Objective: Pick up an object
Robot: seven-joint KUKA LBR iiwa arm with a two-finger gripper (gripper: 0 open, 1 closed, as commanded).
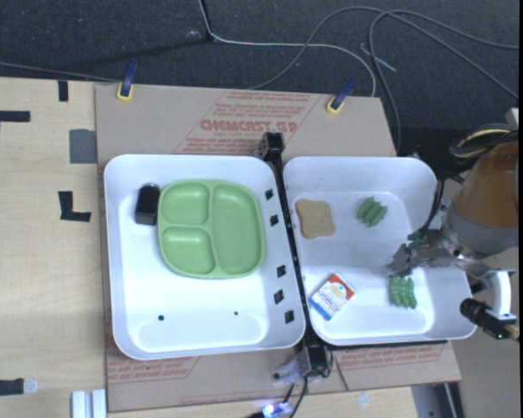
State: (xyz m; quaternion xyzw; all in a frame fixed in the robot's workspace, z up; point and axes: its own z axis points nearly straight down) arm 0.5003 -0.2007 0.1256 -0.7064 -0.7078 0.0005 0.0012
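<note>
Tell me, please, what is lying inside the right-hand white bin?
The right bin holds a tan toast-like piece, two small green pieces and a small red-and-white packet. The gripper hangs over its right side, hiding the floor beneath.

The arm reaches in from the right, hand lowered.
</note>
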